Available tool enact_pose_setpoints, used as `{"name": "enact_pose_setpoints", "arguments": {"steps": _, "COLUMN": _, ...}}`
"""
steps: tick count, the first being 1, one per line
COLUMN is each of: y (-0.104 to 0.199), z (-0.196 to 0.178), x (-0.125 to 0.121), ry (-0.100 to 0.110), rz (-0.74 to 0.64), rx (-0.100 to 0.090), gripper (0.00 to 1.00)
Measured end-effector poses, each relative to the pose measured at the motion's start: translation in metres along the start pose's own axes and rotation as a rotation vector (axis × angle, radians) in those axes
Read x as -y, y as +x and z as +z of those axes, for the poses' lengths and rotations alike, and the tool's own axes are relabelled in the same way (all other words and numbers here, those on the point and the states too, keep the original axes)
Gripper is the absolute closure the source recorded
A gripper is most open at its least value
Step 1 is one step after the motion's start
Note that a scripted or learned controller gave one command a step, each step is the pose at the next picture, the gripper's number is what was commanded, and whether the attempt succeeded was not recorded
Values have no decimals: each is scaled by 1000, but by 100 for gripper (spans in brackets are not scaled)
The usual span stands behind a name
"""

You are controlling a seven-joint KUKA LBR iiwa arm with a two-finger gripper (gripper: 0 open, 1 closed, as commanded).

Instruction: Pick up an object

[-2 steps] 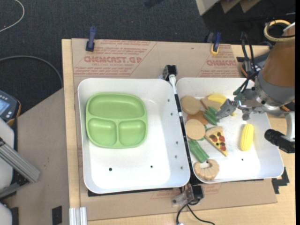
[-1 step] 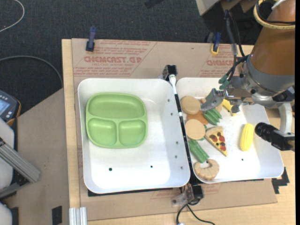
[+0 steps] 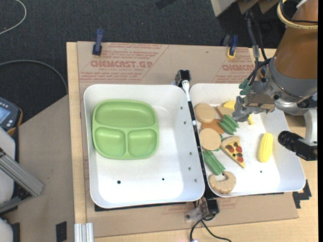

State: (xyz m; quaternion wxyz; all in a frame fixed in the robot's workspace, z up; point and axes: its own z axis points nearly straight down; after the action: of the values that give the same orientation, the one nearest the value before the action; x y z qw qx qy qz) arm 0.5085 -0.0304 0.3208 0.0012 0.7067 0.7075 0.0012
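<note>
At the near edge of the right bin (image 3: 298, 178) lies a tan, ring-shaped toy pretzel (image 3: 223, 182), the item closest to the camera, touching the lower end of a green bean pod (image 3: 213, 161). Just above it sit a pizza slice (image 3: 234, 151) with red topping and, to its right and apart from it, a yellow corn cob (image 3: 265, 147) lying upright in the view. Further back are two round tan cookies, one (image 3: 210, 139) beside the pizza slice and another (image 3: 205, 113) near the bin's left wall, with an orange-brown piece (image 3: 217, 125) between them and a second green pod (image 3: 228, 122) slanting to their right. A small yellow piece (image 3: 229, 105) rests near the back.

The end effector (image 3: 246, 110) hangs over the back part of this bin, just beside the yellow piece and the upper green pod. Whether its fingers are spread or pressed together cannot be told from this angle, and nothing is seen between them. The grey arm with its orange band (image 3: 298, 49) reaches in from the right.

The left bin (image 3: 146, 185) holds a green divided plate (image 3: 125, 129) with three compartments, set toward its back left. Both bins rest on a brown board (image 3: 151, 64) on the counter, held at the back by two blue clamps (image 3: 98, 41).
</note>
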Motion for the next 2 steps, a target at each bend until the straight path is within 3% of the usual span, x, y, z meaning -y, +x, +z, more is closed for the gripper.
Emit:
{"name": "enact_pose_setpoints", "arguments": {"steps": 1, "y": 51, "z": 5, "x": 30, "ry": 7, "rz": -4, "rx": -2, "gripper": 100}}
{"name": "enact_pose_setpoints", "arguments": {"steps": 2, "y": 110, "z": -28, "x": 29, "ry": -1, "rz": -7, "rx": -3, "gripper": 100}}
